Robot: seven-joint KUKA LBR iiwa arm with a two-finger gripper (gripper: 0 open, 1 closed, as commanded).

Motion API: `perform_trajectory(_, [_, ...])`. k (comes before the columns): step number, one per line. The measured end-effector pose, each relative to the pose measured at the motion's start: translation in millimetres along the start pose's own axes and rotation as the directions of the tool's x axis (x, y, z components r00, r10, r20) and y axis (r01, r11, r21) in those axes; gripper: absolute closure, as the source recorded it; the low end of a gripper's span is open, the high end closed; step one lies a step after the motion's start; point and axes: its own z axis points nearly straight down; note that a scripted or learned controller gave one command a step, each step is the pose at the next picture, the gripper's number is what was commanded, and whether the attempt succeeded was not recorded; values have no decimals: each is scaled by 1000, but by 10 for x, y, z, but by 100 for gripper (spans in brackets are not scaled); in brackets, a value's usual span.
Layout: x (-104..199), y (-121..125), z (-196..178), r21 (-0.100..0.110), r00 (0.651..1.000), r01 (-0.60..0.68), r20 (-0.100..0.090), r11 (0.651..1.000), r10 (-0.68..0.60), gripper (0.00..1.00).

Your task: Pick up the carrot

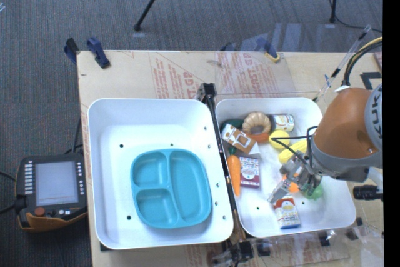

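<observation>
My claw (289, 183) hangs low over the right bin (340, 212), toward its 4 o'clock side, and from this slanted view I cannot tell how it is set, because the wrist and the clutter under it hide the tips. The carrot (234, 173) I am after lies well apart from it, at about 9 o'clock from my claw, stretched along the bin's left wall with its tip pointing toward the near edge. It sits just beside a small red box (250, 171), which I judge will crowd one side of any grasp, so coming in along the wall looks safer than straddling the two. Above it a brown patterned packet (237, 138) rests at roughly 12 o'clock from the carrot, with a bagel (257, 123) and a small tin can (282, 122) further toward the back of the bin. Yellow pieces (289, 146) lie close by my wrist at 12 o'clock from the claw, something green (314, 192) peeks out at 3 o'clock, and a small carton (287, 212) lies at 6 o'clock. The left bin (103, 134) holds a blue divided plate (170, 187), well away from my work. Nothing is picked up yet; I judge I must cross left before descending.
</observation>
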Motion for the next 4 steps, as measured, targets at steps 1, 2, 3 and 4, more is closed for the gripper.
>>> perform_trajectory(1, [-4, 16, -97, -1, 1000, 6, 1, 1000, -6, 100])
perform_trajectory(2, [-61, 703, -769, -7, 997, 76, 9, 997, -76, 100])
perform_trajectory(3, [203, 1600, -1010, -3, 904, -427, 1, 904, 427, 100])
perform_trajectory(4, [-78, 582, -125, -6, 986, -166, 9, 986, 166, 100])
